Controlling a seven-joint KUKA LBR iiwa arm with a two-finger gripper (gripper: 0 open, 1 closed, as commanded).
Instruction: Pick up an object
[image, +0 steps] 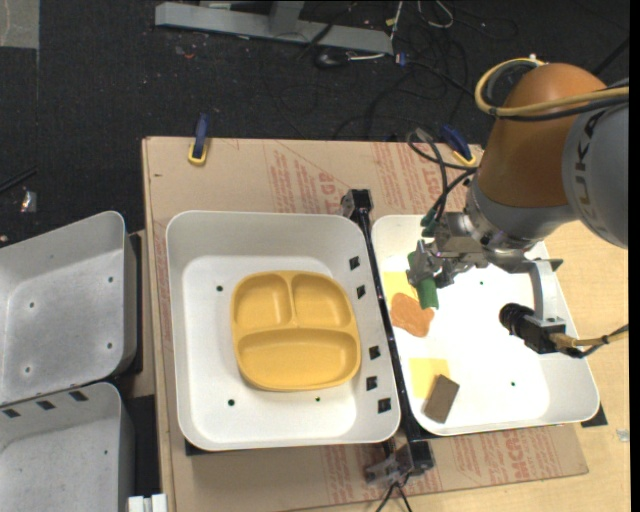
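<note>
A table (260, 165) covered in brown board carries two shallow white bins side by side. The left bin (190, 330) holds a yellow tray (296, 330) with three compartments, two small ones toward 12 o'clock and one wide one toward 6 o'clock. The grey arm (560, 150), with its orange band, reaches in from 3 o'clock and ends in a claw (428, 280) over the right bin (560, 390), near that bin's 10 o'clock corner. A small green piece (428, 294) sits at the claw's tip; its long axis runs roughly from 12 to 6 o'clock, a little tilted, with its lower end pointing down at the bin floor. Whether the claw is pinching it or merely above it cannot be told, since the wrist hides the tip. Just below, at about 7 o'clock from the green piece, lies an orange piece (411, 315). Farther toward 6 o'clock a brown block (441, 397) lies on a pale yellow sheet (420, 372), its long axis slanting from 1 to 7 o'clock.
</note>
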